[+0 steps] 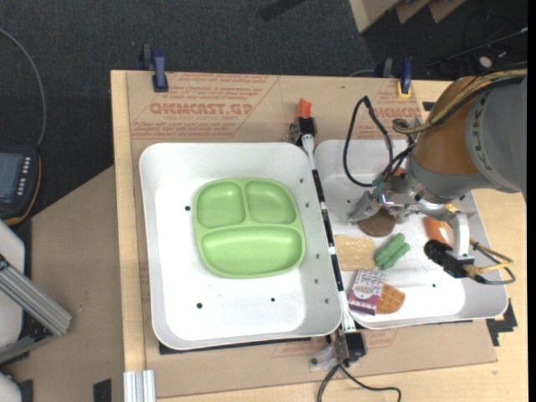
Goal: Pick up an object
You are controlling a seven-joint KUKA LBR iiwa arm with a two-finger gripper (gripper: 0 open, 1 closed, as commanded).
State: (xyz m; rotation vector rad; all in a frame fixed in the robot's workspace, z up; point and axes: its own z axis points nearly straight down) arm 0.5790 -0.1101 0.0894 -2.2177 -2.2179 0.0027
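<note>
My gripper [378, 206] is low in the right bin [469, 308], near its left side. It sits right over a brown round disc [378, 224], whose top edge it hides. A tan bread slice [353, 250] lies just in front of the disc, with a green pod-shaped piece [391, 250] to its right. An orange piece [437, 228] lies under the wrist, partly covered. Near the front wall of the bin rest a purple and white packet [366, 286] and an orange waffle-like piece [390, 298].
The left bin [167, 300] holds a green divided plate [249, 227] in its middle. A metal divider rail [322, 216] runs between the two bins. The arm's grey and orange body [469, 141] overhangs the right bin's back right.
</note>
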